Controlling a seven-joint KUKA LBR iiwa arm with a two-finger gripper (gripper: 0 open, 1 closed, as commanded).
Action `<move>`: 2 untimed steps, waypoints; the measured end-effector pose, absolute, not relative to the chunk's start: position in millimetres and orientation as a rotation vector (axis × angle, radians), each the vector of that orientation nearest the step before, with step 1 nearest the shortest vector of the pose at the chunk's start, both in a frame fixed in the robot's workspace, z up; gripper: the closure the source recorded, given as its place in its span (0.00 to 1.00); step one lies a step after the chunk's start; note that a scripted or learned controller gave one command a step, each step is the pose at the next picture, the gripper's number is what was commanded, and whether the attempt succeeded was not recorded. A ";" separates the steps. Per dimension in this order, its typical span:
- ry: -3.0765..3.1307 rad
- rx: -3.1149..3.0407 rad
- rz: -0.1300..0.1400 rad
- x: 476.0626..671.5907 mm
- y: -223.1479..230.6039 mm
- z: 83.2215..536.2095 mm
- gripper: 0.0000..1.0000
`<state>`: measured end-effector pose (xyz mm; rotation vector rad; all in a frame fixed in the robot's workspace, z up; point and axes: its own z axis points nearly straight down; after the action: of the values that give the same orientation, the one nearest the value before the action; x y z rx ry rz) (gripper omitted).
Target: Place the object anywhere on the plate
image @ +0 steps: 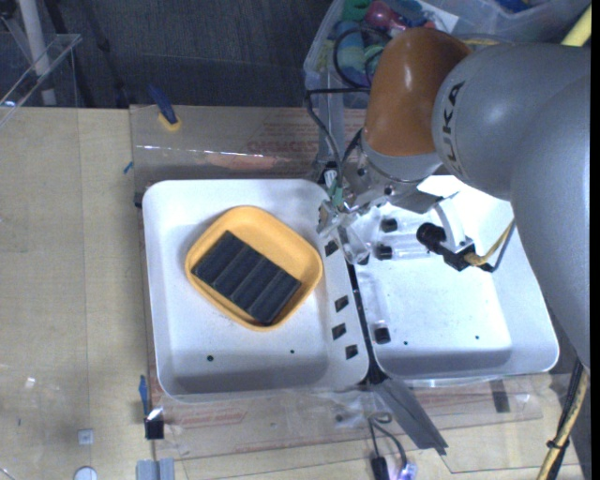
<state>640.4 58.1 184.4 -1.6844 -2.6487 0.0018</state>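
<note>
A yellow plate (pixel 281 228) sits tilted in the middle of the left white bin (pixel 187 356). A flat black ribbed object (pixel 246 275) lies on the plate and covers most of its inner surface. My gripper (pixel 337 222) hangs at the back of the ridge between the two bins, just right of the plate's far corner and apart from the black object. The wrist and its orange band (pixel 405 94) rise above it and hide the back part of the right bin.
The right white bin (pixel 441 319) lies under the arm. Small black tabs (pixel 341 304) line the ridge between the bins. A clear sheet with a blue clip (pixel 169 118) lies behind the left bin. Coloured clutter (pixel 370 28) sits beyond the bench.
</note>
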 end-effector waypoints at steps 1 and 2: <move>-2.739 -1.534 0.002 591.9 98.0 176.2 1.00; -2.831 -1.368 -0.003 606.6 134.7 183.7 1.00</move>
<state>606.6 134.7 183.7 -1.3680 -2.8308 -0.0032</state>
